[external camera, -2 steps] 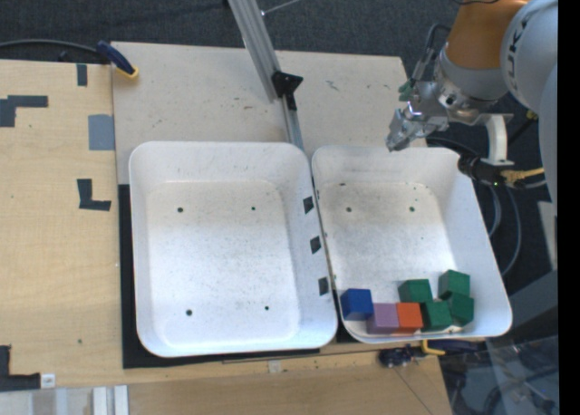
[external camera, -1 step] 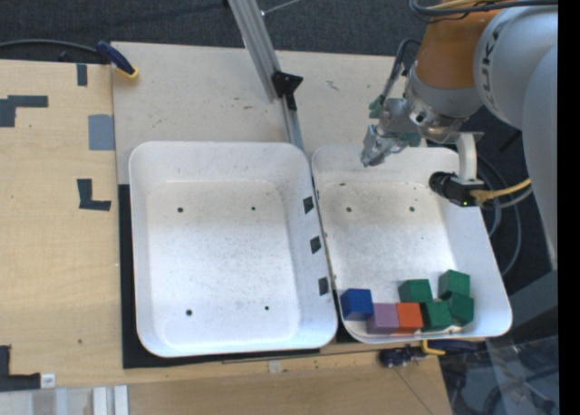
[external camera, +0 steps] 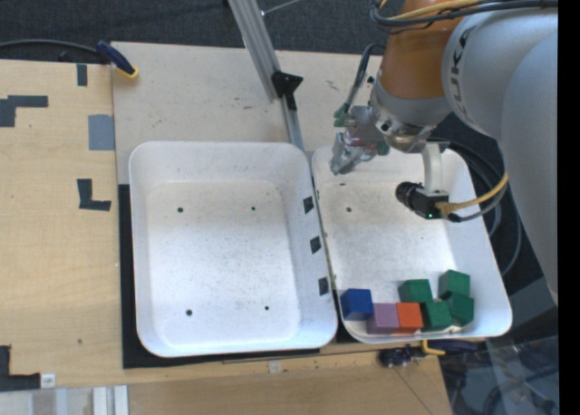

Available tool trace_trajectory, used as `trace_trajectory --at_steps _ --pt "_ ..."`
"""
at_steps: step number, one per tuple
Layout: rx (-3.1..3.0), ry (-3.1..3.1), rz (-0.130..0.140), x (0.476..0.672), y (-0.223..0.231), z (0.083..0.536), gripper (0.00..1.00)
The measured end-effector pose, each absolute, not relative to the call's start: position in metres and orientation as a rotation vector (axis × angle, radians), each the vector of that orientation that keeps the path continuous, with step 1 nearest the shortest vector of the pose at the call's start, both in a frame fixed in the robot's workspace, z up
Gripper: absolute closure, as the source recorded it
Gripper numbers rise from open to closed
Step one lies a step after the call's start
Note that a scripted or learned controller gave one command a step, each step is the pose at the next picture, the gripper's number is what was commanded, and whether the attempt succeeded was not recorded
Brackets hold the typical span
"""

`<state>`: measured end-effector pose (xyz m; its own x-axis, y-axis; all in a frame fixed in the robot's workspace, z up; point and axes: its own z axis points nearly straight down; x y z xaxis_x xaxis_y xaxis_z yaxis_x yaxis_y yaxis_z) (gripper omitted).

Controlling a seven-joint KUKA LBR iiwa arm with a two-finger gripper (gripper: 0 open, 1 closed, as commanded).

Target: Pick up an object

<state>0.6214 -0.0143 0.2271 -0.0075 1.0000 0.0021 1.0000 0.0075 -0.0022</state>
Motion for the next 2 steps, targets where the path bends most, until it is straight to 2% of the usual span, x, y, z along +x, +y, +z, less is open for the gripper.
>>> trace_trajectory --at_steps 2 --pt "-2.211 -2.228 0.001 0.591 0.089 0.233 1.00"
